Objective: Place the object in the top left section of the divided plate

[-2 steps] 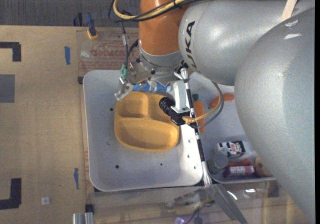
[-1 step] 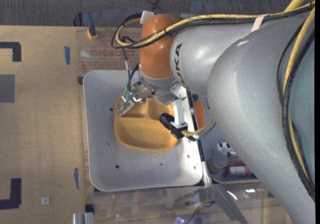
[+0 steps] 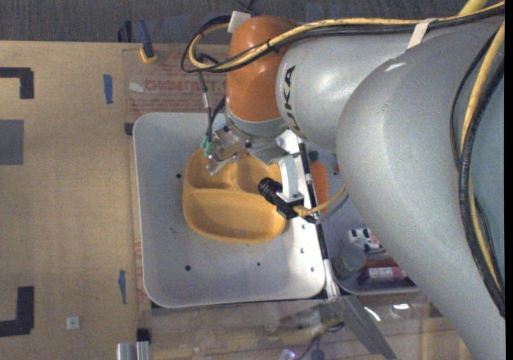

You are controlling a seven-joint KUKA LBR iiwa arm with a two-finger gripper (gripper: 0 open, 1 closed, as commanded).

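You see the arm [image 3: 385, 110] reaching across the left bin [image 3: 160, 190], and the gripper [image 3: 220, 148] hangs low over the upper part of the yellow divided plate [image 3: 228, 218], which lies in that bin. The wrist and its cables hide the tip of the gripper, so you cannot tell if it is open or closed, and you cannot tell if anything is held in it. A small green part shows just beside the gripper at the upper left rim of the plate; it may belong to the tool or be the object, and this view does not settle it.

As a judgement, the step in hand is the placing: the gripper is already above the plate, near the top left section. The next move calls for a check that the tip stands inside that section and not over the ridge between sections, then a short lowering and a release, then a straight lift so the plate is not dragged. A few small things lie in the right bin [image 3: 377, 290], well apart from the plate.
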